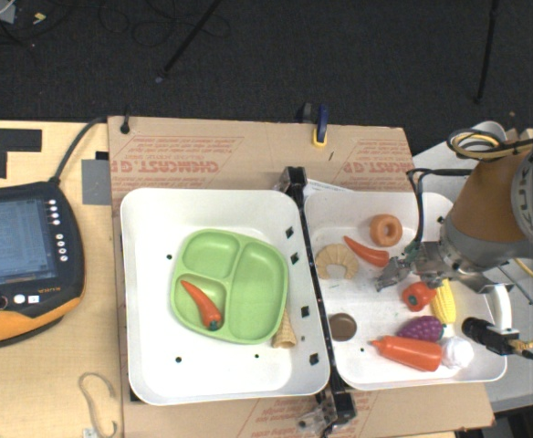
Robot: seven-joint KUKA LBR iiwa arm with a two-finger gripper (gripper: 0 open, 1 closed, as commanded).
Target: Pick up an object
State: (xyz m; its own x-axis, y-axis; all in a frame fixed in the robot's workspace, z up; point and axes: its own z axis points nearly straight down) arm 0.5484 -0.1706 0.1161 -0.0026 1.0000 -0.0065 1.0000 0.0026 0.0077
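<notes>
My gripper (392, 275) is low in the right bin (376, 203), reaching in from the right. It is open with nothing between its fingers. A red chili (367, 251) lies just up and left of it, and a small red tomato (418, 296) just down and right. A donut (386, 229) sits farther back. A tan croissant (338, 261) lies to the left. Yellow corn (444, 304), purple grapes (422, 328), a red bottle (407, 353) and a brown disc (342, 326) lie toward the front.
The left bin (148, 354) holds a green divided plate (248, 281) with a red chili (203, 305) on it, and a cone (286, 332) at the plate's right edge. A black divider (308, 281) separates the bins. A teach pendant (20, 258) lies at far left.
</notes>
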